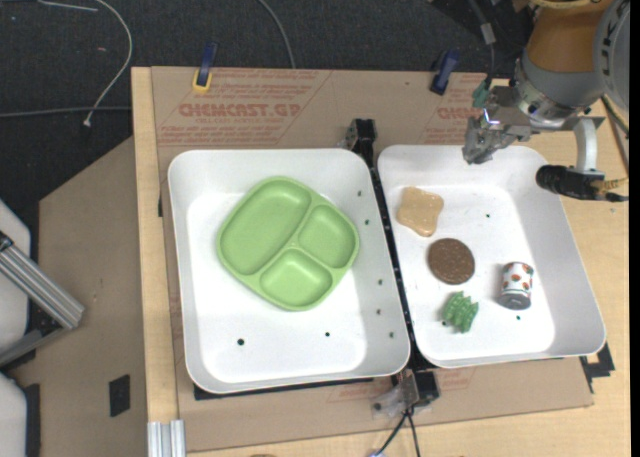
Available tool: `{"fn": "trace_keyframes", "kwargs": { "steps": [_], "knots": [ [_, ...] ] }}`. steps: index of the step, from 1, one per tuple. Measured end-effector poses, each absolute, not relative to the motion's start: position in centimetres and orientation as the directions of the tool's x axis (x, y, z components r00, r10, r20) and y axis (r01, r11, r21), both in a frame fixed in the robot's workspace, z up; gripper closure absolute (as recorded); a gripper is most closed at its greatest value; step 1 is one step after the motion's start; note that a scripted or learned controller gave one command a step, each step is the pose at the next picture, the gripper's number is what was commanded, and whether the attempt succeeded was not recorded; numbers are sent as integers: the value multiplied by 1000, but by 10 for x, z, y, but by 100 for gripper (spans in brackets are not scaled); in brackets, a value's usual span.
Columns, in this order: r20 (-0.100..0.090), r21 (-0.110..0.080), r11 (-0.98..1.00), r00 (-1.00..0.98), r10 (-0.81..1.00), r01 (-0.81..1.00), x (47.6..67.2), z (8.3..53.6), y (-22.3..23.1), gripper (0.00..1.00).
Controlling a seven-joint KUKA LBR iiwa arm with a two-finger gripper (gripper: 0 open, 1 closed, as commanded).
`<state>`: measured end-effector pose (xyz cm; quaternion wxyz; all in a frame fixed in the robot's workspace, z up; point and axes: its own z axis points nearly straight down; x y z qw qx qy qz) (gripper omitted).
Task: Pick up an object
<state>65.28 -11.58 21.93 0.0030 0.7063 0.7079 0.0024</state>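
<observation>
1. Nearest the camera, a green broccoli piece (460, 311) lay at 6 o'clock in the right bin (560, 345).
2. Round it sat a small can (516, 284) at 4 o'clock, a brown disc (451, 260) near the middle and a tan biscuit-like piece (419, 210) at 10 o'clock.
3. Reaching in from 2 o'clock, the arm (572, 35) sloped down, its gripper (482, 148) over the bin's 12 o'clock rim.
4. Whether the jaws were spread or pressed together could not be told; nothing showed between them.
5. A green divided plate (288, 242) lay in the left bin (200, 335).
</observation>
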Motion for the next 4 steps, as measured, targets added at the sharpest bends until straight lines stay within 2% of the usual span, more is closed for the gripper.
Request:
{"fn": "trace_keyframes", "kwargs": {
  "steps": [1, 2, 4],
  "knots": [
    [-1, 8, 3, -3, 1000, 1000, 659, 270, -107, 100],
    [2, -3, 4, -4, 1000, 1000, 636, 273, -65, 100],
    [3, -3, 5, -5, 1000, 1000, 596, 272, 21, 100]
  ]
}}
